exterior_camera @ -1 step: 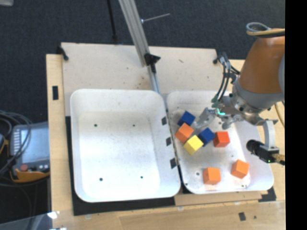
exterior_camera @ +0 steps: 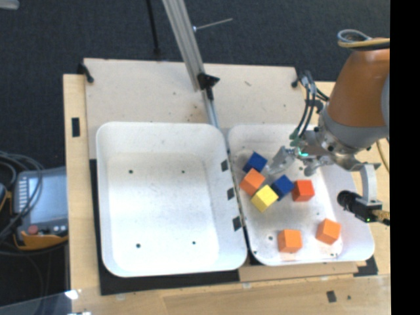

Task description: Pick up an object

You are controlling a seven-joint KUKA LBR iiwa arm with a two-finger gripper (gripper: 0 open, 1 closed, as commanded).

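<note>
Camera view, looking down at a slant: my arm (exterior_camera: 357,100) comes in from the right, its orange band above the grey wrist, and hangs over the right bin (exterior_camera: 357,241). My pincer (exterior_camera: 283,159) points down and leftward into that bin, its tip close over the cluster of blocks at the bin's left side. Whether it is apart or together I cannot tell; it blurs into the blocks beneath it, and I see nothing clearly clamped in it.

Any block would do as the thing to pick, and all of them lie in the right bin. Near the wall between the bins sit a blue block (exterior_camera: 256,161), an orange block (exterior_camera: 252,181) just below it, and a yellow block (exterior_camera: 264,198) touching that orange one. A second blue block (exterior_camera: 283,186) sits just beside the yellow one, right under my pincer's tip. A red-orange block (exterior_camera: 302,190) lies just to the right of it. Two more orange blocks rest toward the near edge: one (exterior_camera: 289,240) in the middle, another (exterior_camera: 329,231) further right, well apart from the cluster.

The left bin (exterior_camera: 164,195) lies just beside the right one on the desk (exterior_camera: 131,90).
</note>
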